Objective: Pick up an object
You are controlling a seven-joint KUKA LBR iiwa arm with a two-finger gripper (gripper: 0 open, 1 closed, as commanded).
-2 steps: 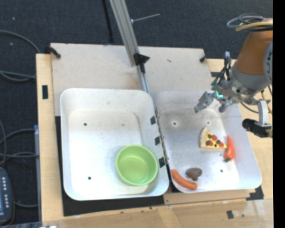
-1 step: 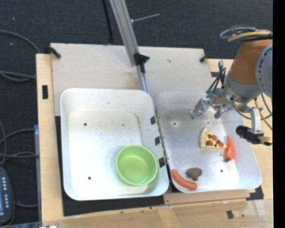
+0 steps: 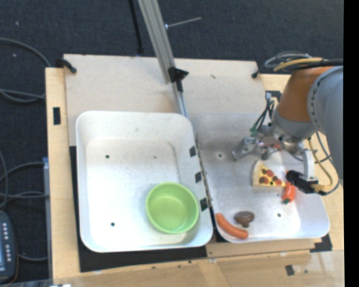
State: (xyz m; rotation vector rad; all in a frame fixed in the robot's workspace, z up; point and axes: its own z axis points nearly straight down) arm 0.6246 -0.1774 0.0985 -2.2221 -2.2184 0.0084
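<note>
The arm (image 3: 308, 97) reached in from the right of the frame over the right bin (image 3: 227, 136). The gripper (image 3: 254, 147) hung low above the bin floor, just up and left of the pizza slice (image 3: 267, 176). Whether the jaws were open or closed could not be told. The carrot (image 3: 289, 192) lay just right of the slice. The sausage (image 3: 231, 226) and the brown lump (image 3: 245, 218) lay at the bin's lower edge. The green bowl (image 3: 172, 207) sat in the left bin (image 3: 107, 136), lower right.
</note>
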